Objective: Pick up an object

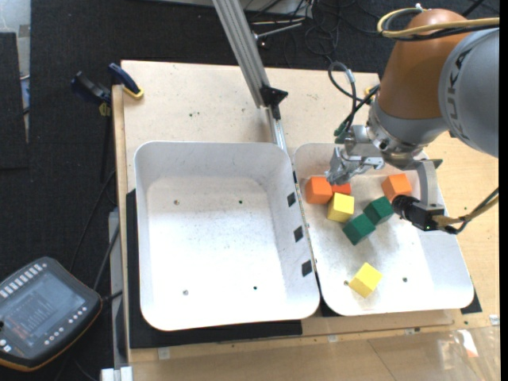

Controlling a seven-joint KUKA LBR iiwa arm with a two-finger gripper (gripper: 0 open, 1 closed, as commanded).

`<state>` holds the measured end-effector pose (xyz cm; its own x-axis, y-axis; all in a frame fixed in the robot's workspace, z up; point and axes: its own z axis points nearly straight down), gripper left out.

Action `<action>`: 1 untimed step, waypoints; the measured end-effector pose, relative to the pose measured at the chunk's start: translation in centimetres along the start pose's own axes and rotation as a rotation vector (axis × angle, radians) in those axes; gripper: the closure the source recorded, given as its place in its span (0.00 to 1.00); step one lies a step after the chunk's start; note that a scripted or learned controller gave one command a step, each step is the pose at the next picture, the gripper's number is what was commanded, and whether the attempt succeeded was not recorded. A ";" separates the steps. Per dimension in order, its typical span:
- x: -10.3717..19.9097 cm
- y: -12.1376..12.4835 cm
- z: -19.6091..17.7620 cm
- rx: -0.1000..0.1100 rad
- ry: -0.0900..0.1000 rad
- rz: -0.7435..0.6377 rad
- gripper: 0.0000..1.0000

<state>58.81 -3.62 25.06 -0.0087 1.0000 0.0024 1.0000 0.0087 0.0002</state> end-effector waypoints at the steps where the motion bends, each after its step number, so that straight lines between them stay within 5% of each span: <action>1: 4.8 -1.2 0.0 0.001 0.000 0.001 1.00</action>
